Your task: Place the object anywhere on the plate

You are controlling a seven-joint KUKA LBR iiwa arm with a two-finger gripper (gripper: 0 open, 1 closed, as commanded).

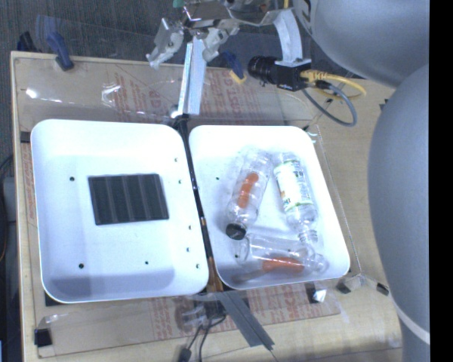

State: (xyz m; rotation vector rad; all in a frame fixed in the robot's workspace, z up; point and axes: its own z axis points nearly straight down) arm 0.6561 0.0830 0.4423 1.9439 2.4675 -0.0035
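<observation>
left bin [53, 202] with a dark ridged plate [128, 198] lying flat in it. up top, pincer [187, 40] spread open over the worktop [98, 89], holding nothing. right bin [328, 194] with three clear bottles [245, 191] lying close together.

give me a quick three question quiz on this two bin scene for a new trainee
1. True or false: the dark ribbed plate lies in the left bin.
2. How many clear bottles lie in the right bin?
3. Where is the gripper? A) over the far edge of the bench B) inside the right bin C) on the plate

Key:
1. True.
2. Three: the black-capped bottle, the white-labelled bottle and the bottle nearest the front wall.
3. A.
</observation>
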